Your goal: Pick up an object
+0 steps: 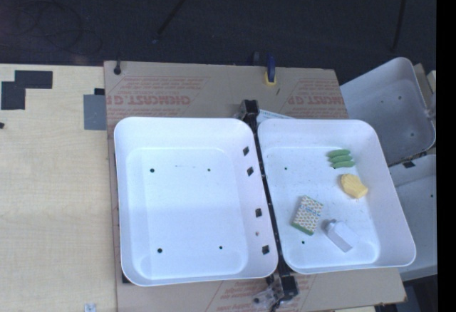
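You have four small things in the right bin (320, 134): a green piece (340, 158), a yellow lump (354, 186) just below it, a dotted little box (307, 215) and a grey block (340, 236) (these two lie near each other). You cannot tell if the claw is released or clenched.

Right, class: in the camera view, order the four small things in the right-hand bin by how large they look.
1. Patterned flat square block with a green edge.
2. Pale grey rectangular block.
3. Yellow lumpy piece and green ridged piece: they look alike in size, so I won't rank them.
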`<move>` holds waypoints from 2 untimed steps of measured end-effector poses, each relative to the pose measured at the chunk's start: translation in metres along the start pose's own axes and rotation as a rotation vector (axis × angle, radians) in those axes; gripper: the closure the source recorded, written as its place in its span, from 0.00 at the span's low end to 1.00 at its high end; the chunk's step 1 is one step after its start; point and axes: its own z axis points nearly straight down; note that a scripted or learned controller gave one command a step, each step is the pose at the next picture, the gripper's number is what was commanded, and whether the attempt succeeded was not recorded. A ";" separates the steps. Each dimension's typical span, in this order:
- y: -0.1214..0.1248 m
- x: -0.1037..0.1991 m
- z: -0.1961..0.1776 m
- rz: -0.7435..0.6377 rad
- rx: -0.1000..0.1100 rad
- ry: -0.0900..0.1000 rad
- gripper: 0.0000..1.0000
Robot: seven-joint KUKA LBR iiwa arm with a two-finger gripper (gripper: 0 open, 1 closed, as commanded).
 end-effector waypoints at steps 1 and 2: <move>-0.055 0.010 0.099 0.002 0.020 0.009 1.00; -0.024 0.000 0.052 0.001 0.004 0.002 1.00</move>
